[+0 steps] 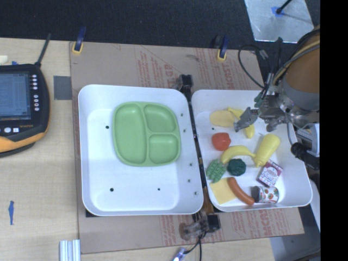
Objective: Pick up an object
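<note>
Nearest the lens, hand (254,118) hovering with fingers spread and holding nothing, poised above the yellow toy (224,117) at the far end of the right bin (304,194), presumably lining up a grasp.

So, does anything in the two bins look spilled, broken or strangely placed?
Nothing stands out. The green plate lies flat in the left bin, and the toy foods sit crowded but inside the right bin.
</note>
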You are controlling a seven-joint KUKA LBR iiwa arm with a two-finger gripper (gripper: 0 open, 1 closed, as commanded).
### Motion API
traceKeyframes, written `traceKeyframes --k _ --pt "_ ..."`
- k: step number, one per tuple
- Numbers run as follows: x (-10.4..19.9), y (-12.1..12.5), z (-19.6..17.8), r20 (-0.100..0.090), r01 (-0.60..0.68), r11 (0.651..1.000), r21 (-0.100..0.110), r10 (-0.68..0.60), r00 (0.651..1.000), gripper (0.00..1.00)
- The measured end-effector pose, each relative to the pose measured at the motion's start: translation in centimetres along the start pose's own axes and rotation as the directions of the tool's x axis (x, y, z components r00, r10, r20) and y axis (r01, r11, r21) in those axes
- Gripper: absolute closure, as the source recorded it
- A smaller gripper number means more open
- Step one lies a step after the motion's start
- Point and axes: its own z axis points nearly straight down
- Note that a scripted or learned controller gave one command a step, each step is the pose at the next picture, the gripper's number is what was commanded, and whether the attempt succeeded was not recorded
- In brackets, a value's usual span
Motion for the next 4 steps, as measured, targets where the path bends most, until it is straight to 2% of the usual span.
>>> traceKeyframes --k 1,2,3,4 --pt "2.0 2.6 13.0 0.001 0.001 1.0 0.001 -0.001 1.0 0.0" --pt "1.5 -4.0 13.0 0.001 0.001 1.0 0.0 -0.001 1.0 0.0" --pt "1.9 6.3 12.9 0.0 -0.002 1.0 -0.002 0.002 1.0 0.0" --pt "0.6 2.2 13.0 0.002 -0.001 1.0 0.0 0.001 1.0 0.0"
